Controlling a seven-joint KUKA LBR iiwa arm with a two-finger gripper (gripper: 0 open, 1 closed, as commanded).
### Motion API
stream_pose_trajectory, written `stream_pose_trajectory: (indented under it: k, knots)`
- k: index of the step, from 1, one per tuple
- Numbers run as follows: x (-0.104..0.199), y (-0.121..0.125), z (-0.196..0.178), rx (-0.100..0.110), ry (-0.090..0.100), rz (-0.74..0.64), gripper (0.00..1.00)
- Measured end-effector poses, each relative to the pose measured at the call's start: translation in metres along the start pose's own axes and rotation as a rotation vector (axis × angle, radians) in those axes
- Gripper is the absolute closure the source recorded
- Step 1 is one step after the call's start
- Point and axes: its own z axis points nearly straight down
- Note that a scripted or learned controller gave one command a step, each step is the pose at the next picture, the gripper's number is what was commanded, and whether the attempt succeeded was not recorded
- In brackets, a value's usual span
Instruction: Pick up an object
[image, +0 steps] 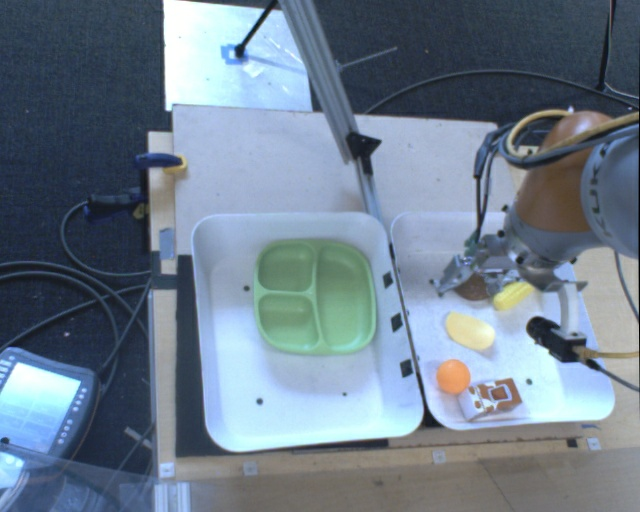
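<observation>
Jaws (470, 272) sit low in the right bin (600, 405), grip state hard to tell, touching a brown object (474, 289). At 3 o'clock: yellow piece (513, 295) (probably light, slick plastic), so pinch its narrow middle.

We see 2 white bins side by side on the table (260, 150). The left bin (225, 400) holds a green tray (315, 297) with 3 compartments. The arm (580, 180) reaches into the right bin (590, 400) from the right, its gripper (462, 272) low over the bin's upper part, just beside a brown object (474, 290) and a yellow piece (513, 295). Below them lie a pale yellow lemon (469, 330), an orange ball (453, 376) and a brown-and-white box (491, 398), the ball and box just beside each other.
</observation>
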Motion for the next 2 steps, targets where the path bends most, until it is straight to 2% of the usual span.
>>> stream_pose_trajectory:
  k: [1,2]
  knots:
    - [-0.001,-0.005,0.043,0.000,0.001,0.000,0.00]
    - [-0.001,-0.005,0.071,-0.001,0.000,0.000,0.00]
